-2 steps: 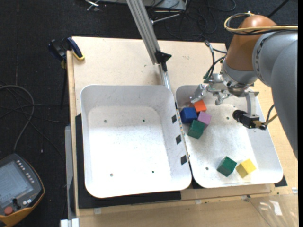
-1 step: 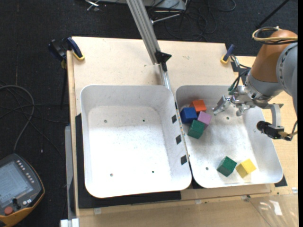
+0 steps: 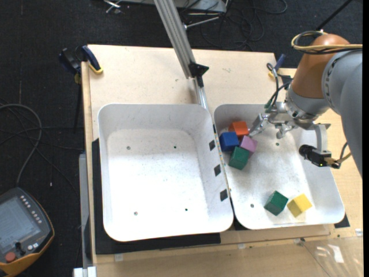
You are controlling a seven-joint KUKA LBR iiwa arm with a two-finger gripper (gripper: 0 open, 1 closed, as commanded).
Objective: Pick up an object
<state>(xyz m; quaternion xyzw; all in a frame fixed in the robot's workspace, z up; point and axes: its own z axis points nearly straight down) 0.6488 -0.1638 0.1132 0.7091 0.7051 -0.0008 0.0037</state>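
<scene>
end effector [image 3: 267,126] spread open beside orange block [image 3: 240,127] (bare floor right) near bin's rim [image 3: 218,133].

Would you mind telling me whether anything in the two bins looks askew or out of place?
Nothing looks damaged or spilled. Four blocks crowd the right bin's upper left corner; the pink block sits tilted against the green block. The claw hovers beside them.

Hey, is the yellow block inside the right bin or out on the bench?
Inside. The yellow block lies on the floor of the right bin, near its front rim, beside a green block.
</scene>
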